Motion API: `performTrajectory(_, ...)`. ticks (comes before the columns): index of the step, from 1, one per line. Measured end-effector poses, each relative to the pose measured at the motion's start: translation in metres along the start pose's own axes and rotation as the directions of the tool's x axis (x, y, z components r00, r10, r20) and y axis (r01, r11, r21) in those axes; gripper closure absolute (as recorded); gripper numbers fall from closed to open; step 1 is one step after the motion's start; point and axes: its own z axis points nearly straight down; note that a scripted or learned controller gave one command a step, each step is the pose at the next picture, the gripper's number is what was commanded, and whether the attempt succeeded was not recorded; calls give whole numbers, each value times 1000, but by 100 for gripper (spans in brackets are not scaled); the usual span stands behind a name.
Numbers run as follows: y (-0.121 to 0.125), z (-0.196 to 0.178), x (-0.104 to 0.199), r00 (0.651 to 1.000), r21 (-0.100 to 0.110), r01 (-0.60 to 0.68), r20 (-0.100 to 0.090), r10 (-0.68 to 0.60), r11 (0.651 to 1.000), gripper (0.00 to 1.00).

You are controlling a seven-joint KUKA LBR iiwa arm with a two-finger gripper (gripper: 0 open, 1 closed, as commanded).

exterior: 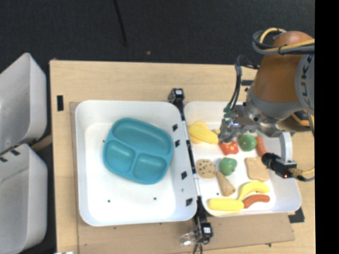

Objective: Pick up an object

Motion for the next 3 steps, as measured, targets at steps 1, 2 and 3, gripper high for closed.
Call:
performTrajectory(1, -17, 15, -11, 1000, -1, -3, 1, 3, 1000, 100)
performTrajectory(2, -4, 4, -3, 1000, -3, 2, 0, -2, 1000, 100)
performTrajectory(3, -7, 14, 1, 1000, -2, -2, 1, 2, 1000, 100)
